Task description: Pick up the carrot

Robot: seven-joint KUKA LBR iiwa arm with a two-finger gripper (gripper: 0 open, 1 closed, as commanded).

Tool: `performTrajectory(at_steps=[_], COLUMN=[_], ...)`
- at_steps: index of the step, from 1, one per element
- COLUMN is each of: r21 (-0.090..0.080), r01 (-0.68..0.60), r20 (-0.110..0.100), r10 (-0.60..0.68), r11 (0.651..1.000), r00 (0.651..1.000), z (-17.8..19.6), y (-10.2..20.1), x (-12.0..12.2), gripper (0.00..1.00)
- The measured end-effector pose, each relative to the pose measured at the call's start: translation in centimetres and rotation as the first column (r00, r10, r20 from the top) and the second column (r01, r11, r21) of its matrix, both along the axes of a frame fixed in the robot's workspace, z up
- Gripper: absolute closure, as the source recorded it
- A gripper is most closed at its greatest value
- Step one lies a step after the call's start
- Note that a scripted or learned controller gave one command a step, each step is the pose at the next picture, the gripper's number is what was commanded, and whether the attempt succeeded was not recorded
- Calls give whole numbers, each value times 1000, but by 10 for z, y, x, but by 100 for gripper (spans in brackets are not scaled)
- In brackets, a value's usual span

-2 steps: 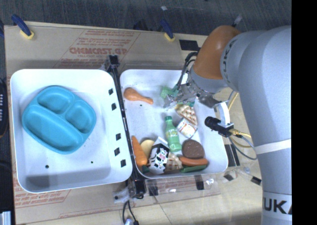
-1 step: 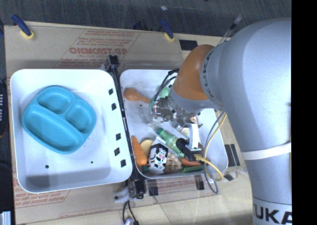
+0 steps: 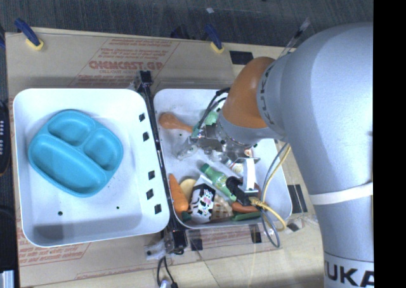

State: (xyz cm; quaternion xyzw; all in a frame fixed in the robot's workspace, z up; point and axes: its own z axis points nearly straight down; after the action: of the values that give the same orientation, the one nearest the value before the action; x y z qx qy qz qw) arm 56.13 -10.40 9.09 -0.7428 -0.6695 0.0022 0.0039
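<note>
The grey arm (image 3: 330,128) enters from the right, its large link filling the right half of the view and angled down to the left. The orange band (image 3: 244,99) sits above the wrist. The gripper (image 3: 202,139) is lowered, pointing down-left and partly masked by the wrist.

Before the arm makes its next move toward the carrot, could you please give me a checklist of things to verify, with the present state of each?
1. Target in sight: ok. The orange tapered carrot lies along the left wall of the right white bin.
2. Claw above target: not ok. The claw hangs nearer the brown drumstick-shaped toy.
3. Room around target: not ok. The black-and-white cow-patterned toy lies close beside the carrot.
4. Claw carries nothing: cannot tell.
</note>
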Motion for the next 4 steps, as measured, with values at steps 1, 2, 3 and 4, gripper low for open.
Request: performTrajectory(at_steps=[1, 2, 3, 4], r21=[-2, -6, -8, 3], r01=[47, 0, -39, 36], r20=[16, 18, 15, -7], r10=[-47, 0, 40, -36], r11=[999, 1000, 999, 999], r00=[999, 1000, 999, 999], z=[107, 34, 130, 26], y=[17, -51, -106, -30], x=[45, 93, 97, 94], gripper=[0, 0, 0, 0])
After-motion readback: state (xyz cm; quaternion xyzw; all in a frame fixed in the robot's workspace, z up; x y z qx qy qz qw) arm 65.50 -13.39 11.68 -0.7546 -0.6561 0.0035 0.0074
